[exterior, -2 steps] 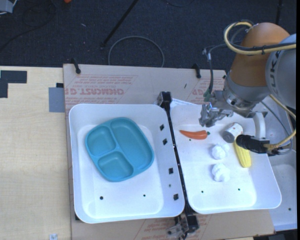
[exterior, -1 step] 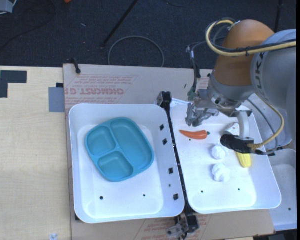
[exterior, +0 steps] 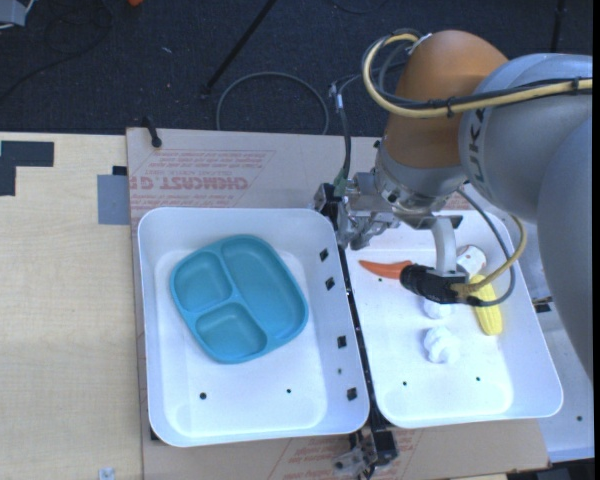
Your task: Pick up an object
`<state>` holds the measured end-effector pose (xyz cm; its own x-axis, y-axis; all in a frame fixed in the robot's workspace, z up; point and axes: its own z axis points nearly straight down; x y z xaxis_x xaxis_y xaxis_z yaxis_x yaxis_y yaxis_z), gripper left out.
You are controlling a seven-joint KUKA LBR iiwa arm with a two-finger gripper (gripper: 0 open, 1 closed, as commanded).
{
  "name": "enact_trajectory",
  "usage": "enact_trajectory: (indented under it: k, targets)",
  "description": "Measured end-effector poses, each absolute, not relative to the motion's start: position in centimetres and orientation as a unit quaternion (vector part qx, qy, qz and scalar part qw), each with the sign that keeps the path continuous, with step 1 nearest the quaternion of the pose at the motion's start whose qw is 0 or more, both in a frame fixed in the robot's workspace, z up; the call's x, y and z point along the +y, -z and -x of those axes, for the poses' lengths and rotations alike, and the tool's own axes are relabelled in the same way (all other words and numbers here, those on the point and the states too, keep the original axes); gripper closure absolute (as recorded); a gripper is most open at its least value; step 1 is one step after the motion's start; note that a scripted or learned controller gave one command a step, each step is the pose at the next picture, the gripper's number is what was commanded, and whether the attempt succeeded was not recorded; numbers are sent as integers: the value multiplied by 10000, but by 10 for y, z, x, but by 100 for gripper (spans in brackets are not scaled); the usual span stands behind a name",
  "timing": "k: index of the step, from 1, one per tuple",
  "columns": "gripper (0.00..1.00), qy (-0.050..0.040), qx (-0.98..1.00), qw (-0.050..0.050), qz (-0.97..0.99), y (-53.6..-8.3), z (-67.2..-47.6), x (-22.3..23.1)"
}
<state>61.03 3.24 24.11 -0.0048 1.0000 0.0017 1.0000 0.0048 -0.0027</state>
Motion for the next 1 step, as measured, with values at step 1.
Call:
enact_trajectory:
  k: [1]
  targets:
    - [100,-4,-7085,12,7057,-245,-613,82]
